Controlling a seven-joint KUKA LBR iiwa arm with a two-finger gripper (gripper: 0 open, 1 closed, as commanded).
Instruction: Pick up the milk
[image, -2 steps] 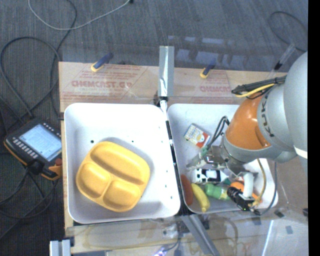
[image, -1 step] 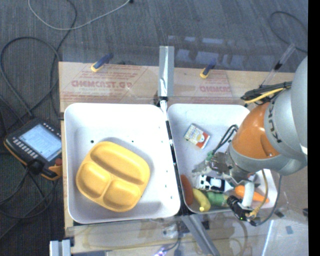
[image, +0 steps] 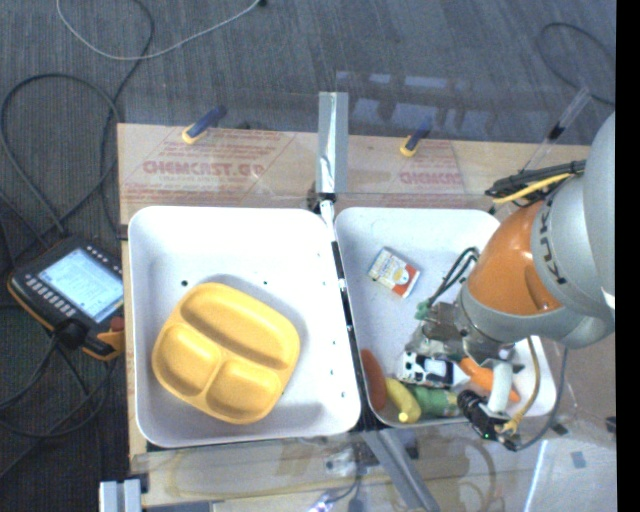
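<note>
The milk (image: 428, 369), taken here to be the small black-and-white carton, lies in the right bin (image: 440, 225) near its front wall, in a tight cluster of play food. A green piece (image: 437, 401) and a yellow piece (image: 402, 398) lie just in front of it, a red sausage-like piece (image: 372, 371) lies to its left, and an orange piece (image: 481, 378) lies to its right. The carton appears to rest on its side, with its long axis running roughly left to right across the view; the exact tilt is hard to read. The gripper (image: 441, 343) hangs directly over the rear edge of the carton, with the grey and orange wrist (image: 510, 285) above and to the right of it. The wrist housing and cables mask the lower end of the tool, so it cannot be told how far the gripper is open, or whether it has hold of anything. The governing relation is that the carton sits just toward the front wall from the tool centre, and whether the two touch cannot be told. The approach therefore probably calls for a short shift toward the front wall and a closing direction across the carton's short side. Risk: the neighbouring pieces crowd the carton on three sides and may be caught instead. A small orange and white box (image: 393, 271) lies well apart, toward the rear of the same bin. A yellow divided tray (image: 227, 351) occupies the left bin (image: 160, 235).
</note>
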